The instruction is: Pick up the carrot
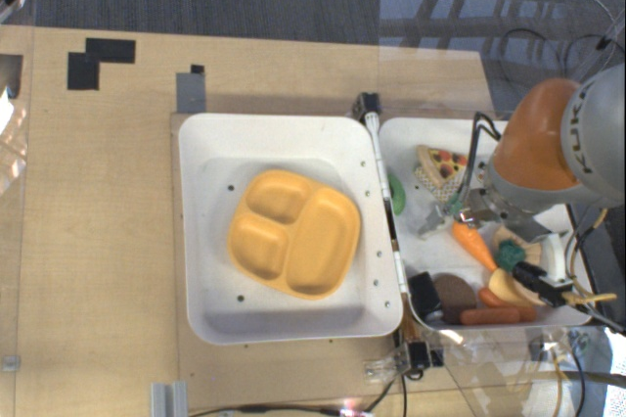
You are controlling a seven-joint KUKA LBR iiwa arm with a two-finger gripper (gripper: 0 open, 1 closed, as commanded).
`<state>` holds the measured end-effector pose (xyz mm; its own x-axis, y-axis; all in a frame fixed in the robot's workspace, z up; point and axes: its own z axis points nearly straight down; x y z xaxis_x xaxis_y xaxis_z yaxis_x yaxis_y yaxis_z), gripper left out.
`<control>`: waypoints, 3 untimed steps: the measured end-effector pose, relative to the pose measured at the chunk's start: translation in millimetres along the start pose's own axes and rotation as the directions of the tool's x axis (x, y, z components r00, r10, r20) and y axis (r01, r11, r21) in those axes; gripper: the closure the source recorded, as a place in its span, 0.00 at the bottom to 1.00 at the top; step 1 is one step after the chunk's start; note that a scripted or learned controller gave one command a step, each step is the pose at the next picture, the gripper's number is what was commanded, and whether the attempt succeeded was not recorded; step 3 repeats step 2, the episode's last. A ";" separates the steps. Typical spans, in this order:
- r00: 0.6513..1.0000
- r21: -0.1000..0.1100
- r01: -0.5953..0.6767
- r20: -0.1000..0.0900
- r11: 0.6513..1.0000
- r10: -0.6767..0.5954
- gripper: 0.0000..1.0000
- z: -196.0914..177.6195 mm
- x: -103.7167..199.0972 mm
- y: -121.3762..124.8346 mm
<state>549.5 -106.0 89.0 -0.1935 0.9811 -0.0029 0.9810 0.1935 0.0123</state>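
The carrot [475, 247] is orange with a green leafy end [509, 255]. It lies slantwise in the right bin [411, 143], its pointed tip toward the upper left. My gripper [454, 215] hangs low over that tip, at or just above it. The grey arm with its orange band [533, 149] comes in from the right and hides the gripper's upper part. The carrot still rests among the other toys on the bin floor.
The right bin also holds a pizza slice [440, 164], a green piece [396, 195] at its left wall, a brown lump [456, 294], a red sausage [489, 315] and a pale yellow piece [503, 286]. A yellow divided plate [293, 231] sits in the left bin [210, 307].
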 end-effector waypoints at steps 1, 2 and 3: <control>1.000 -0.010 0.005 0.001 1.000 -0.005 1.00 -12.5 1.2 4.4; 0.989 -0.002 0.147 -0.004 0.989 -0.147 1.00 -99.5 97.1 9.3; 0.989 -0.002 0.147 -0.004 0.989 -0.147 1.00 -99.5 97.1 9.3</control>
